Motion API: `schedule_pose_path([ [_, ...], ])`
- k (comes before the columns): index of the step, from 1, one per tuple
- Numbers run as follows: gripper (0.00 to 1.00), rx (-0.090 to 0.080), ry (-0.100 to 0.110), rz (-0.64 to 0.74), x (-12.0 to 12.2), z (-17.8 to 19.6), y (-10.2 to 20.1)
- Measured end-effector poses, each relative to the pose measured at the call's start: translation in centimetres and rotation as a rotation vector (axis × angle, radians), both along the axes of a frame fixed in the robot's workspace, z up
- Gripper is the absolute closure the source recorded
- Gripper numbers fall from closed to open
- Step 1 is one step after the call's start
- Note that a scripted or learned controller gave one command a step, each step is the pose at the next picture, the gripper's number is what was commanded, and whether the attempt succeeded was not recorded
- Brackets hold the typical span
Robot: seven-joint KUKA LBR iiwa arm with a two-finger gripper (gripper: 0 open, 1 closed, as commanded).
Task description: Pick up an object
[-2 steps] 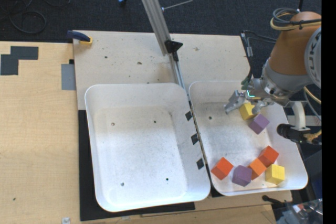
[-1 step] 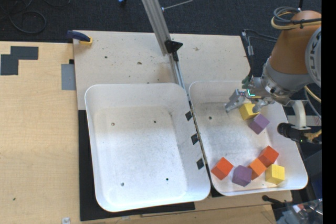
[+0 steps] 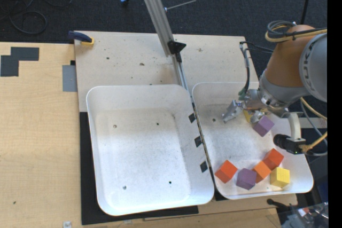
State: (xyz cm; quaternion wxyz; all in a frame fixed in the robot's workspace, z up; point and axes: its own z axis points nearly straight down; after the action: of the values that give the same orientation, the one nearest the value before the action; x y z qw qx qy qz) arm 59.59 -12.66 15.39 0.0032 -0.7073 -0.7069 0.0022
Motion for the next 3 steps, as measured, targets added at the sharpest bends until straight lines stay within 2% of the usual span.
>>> schedule_pose_path([
  [1, 0.00, 0.000, 0.000, -0.001, -0.82, -6.14, 0.29],
  [2, 0.00, 0.000, -0.005, -0.007, -0.80, -6.19, 0.21],
  [3, 1.00, 0.001, -0.004, -0.014, -0.83, -5.20, 0.09],
])
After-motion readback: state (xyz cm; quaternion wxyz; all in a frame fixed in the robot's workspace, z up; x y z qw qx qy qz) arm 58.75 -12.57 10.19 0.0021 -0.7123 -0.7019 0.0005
